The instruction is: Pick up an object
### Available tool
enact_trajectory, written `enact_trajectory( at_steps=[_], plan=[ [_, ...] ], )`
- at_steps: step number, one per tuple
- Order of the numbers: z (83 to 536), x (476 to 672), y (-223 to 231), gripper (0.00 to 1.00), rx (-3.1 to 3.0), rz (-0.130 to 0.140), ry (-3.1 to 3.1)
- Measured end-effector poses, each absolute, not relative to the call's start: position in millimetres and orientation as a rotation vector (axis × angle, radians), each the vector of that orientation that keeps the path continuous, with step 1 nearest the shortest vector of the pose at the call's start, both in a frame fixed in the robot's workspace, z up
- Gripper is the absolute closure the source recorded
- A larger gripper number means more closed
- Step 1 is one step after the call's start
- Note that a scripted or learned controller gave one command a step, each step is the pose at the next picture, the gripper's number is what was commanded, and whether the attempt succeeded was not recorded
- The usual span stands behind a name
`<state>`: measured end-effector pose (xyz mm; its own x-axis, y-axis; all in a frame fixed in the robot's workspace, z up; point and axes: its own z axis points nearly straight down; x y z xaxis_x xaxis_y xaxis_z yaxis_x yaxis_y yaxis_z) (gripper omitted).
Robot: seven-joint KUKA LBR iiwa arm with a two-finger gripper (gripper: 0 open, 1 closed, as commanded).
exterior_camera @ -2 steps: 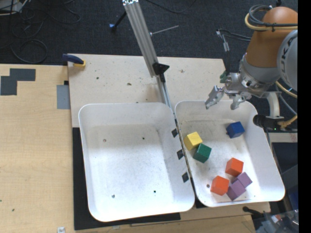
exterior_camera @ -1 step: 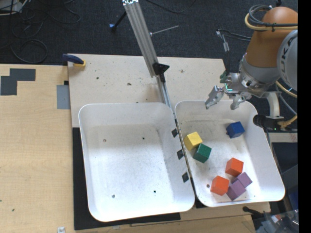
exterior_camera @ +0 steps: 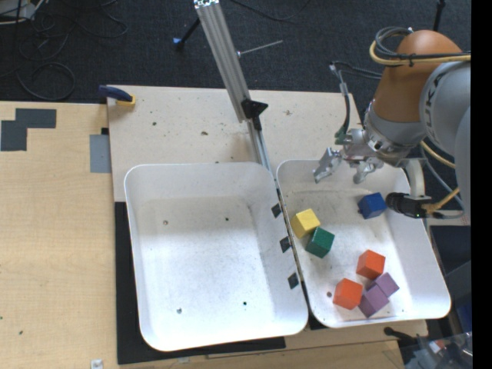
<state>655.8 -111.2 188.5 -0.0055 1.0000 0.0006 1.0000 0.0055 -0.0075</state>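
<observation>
White plastic makes up both shallow bins; the right bin (exterior_camera: 430, 283) carries all the blocks, while the left bin (exterior_camera: 154, 206) sits beside it across a shared divider. The tool (exterior_camera: 344, 167) hangs over the far end of the right bin, its two fingers (exterior_camera: 324, 166) spread wide apart with nothing between them, pointing down and toward the near left. The grey arm (exterior_camera: 453, 98) with its orange band (exterior_camera: 411, 83) comes in from the right. A blue cube (exterior_camera: 372, 205) lies just to the near right of the tool, close to the right wall, apart from the fingers. Near the divider a yellow cube (exterior_camera: 306, 221) touches a green cube (exterior_camera: 320, 242), which lies just nearer. At the near end of the bin, an orange cube (exterior_camera: 370, 264) sits beside two purple cubes (exterior_camera: 380, 292) that touch each other, and a second orange cube (exterior_camera: 347, 294) lies to their left. The cubes have no long axis; most sit turned at a slant to the bin walls. A metal rail (exterior_camera: 231, 68) slants across the pale worktop (exterior_camera: 177, 129) beyond the bins.
</observation>
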Motion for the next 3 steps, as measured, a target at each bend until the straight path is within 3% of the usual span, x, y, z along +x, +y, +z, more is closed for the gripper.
enact_trajectory(
  at_steps=[2,3],
  plan=[
    [90,664.4,-111,0.00,-2.214,0.002,-2.227],
    [101,664.3,-111,1.00,-2.214,0.003,-2.226]
  ],
)
